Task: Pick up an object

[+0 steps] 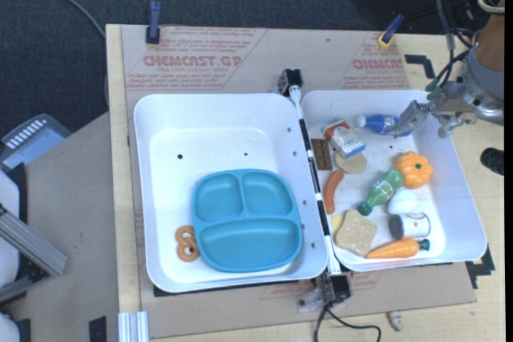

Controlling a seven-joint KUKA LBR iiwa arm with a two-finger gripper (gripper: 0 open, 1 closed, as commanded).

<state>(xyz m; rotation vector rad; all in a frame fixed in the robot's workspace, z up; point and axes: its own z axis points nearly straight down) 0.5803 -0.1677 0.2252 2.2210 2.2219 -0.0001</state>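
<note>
My gripper [429,118] hangs over the back right part of the right bin [469,204], its two fingers spread open with nothing between them. Just left of it lies a small blue-and-white bottle [377,122]. An orange pumpkin [413,169] sits a little in front of it. A milk carton [347,142], a green bottle [381,191], a red sausage [331,190], a slice of toast [355,233], a carrot [393,249] and a white can [410,222] also lie in this bin.
The left bin [160,132] holds a blue divided plate [246,219] with a pretzel [187,243] beside it. The grey arm [485,76] comes in from the right edge. Blue clamps [152,22] stand at the board's back edge.
</note>
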